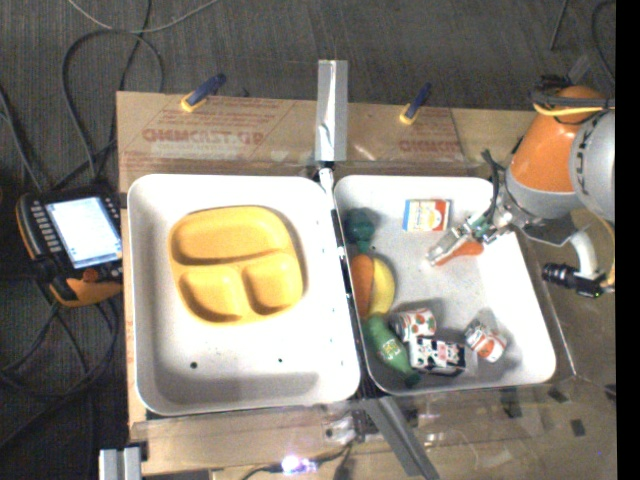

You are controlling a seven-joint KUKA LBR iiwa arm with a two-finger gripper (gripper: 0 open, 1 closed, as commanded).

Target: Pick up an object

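Carrot (466, 249) partly hidden between gripper (452, 247) fingers; fingertips blurred.

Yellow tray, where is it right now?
The yellow tray lies in the left bin, toward its upper half, left of the divider from the toy food.

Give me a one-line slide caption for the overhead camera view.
Grey-and-orange arm's gripper over the right white bin of toy groceries; yellow compartment tray in the left white bin.

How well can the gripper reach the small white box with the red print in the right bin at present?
Probably yes. The white box lies flat and alone near the right bin's far wall, close beside the gripper, with bare floor around it and nothing between them.
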